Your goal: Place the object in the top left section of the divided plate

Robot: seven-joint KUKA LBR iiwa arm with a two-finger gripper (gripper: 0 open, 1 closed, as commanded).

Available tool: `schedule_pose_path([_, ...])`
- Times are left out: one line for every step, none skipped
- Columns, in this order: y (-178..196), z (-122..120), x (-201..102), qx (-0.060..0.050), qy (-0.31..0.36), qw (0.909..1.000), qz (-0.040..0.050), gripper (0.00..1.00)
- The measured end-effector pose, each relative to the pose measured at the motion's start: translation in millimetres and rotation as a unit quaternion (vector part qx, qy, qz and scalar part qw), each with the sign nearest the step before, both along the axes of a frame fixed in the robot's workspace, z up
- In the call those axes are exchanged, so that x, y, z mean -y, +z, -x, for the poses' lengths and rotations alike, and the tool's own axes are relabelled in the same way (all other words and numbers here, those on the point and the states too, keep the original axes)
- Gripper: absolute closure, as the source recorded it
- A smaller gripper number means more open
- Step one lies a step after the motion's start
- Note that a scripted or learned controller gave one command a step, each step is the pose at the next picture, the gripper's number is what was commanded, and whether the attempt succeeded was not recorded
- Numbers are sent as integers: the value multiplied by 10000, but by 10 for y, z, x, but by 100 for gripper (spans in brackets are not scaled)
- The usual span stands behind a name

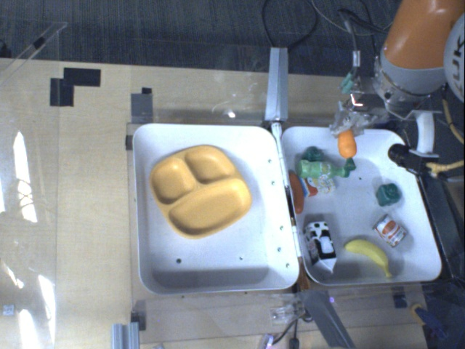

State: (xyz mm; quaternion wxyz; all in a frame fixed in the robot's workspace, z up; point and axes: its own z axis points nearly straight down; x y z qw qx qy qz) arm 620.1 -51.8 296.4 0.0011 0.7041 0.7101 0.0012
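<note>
- 2 white bins sit side by side: the left bin (145, 217) holds 1 yellow divided plate (200, 190), its 3 sections bare.
- The right bin (421, 267) holds 1 banana (368, 254), 1 small can (390, 230), 1 black-and-white carton (320, 244), 1 green bottle (320, 169) and 1 teal cup (388, 193).
- At the right bin's upper edge, the gripper (349, 131) pinches 1 small orange carrot (347, 145), hanging just above the bin floor.

We see a grey arm (421, 57) with a broad orange band. Black cables loop behind its wrist.
</note>
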Motion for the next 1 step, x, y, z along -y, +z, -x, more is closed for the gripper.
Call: schedule_pose_path([534, -113, -585, 30, 2757, 9612, 14, 100])
